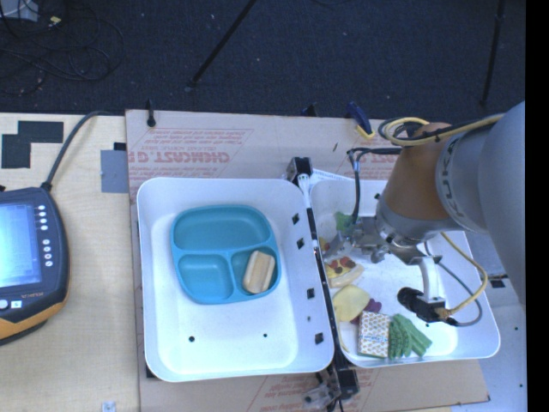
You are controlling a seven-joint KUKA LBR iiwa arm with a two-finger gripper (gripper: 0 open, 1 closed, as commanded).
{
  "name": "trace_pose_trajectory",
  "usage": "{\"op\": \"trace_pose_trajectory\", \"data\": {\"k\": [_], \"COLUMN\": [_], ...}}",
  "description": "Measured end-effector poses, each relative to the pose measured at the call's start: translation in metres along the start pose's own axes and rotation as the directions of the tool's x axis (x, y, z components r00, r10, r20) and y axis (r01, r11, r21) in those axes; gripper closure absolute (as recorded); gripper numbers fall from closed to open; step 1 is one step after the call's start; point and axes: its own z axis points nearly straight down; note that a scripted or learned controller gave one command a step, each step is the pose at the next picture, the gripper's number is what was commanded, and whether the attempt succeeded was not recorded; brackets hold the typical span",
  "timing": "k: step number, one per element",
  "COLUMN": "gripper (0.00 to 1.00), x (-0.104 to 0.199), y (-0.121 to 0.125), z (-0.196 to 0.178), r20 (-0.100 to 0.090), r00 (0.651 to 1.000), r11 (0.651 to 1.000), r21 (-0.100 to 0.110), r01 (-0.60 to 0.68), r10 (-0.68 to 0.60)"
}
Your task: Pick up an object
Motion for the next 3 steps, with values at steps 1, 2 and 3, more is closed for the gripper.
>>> {"op": "trace_pose_trajectory", "data": {"k": [1, 2, 3], "gripper": [0.00, 0.00, 0.00], "x": [0.000, -0.043, -0.007], "y": [0.040, 0.061, 0.062], "z": [-0.011, -0.012, 0.006], "r20": [-0.002, -0.002, 0.003], "r00": [1.000, 1.000, 1.000], "r11": [1.000, 1.000, 1.000], "r21": [0.022, 0.020, 0.016], "r01": [0.001, 0.001, 0.000], "r10": [-0.001, -0.001, 0.000]}}
